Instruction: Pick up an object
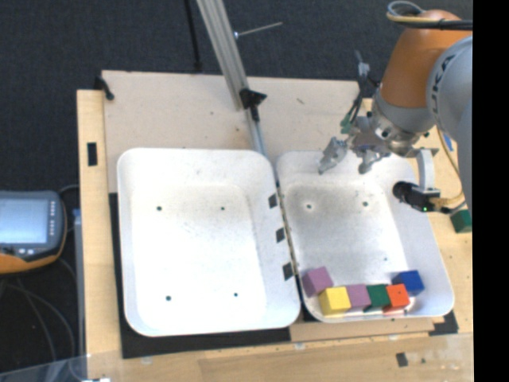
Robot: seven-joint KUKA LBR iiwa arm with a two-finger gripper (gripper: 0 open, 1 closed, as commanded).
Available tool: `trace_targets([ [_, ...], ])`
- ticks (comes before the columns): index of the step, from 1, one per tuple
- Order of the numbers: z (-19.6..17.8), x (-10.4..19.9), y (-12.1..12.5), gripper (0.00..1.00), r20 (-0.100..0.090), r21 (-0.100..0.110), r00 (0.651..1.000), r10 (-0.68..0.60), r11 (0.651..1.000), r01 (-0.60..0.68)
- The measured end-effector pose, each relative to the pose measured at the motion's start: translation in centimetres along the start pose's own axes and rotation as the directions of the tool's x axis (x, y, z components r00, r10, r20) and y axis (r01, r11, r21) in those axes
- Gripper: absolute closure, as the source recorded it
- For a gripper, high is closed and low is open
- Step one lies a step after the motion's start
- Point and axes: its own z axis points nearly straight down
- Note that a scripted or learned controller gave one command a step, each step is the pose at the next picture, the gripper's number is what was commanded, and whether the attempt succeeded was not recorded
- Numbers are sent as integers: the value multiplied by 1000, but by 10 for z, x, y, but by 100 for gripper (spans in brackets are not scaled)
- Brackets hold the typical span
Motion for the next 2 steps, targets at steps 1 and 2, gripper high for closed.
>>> trace_targets([
  [1,-249,7,-53,0,0,-11,1000,-1,1000,1],
  [2,-275,-33,-39,0,2,-6,1000,8,1000,-8],
])
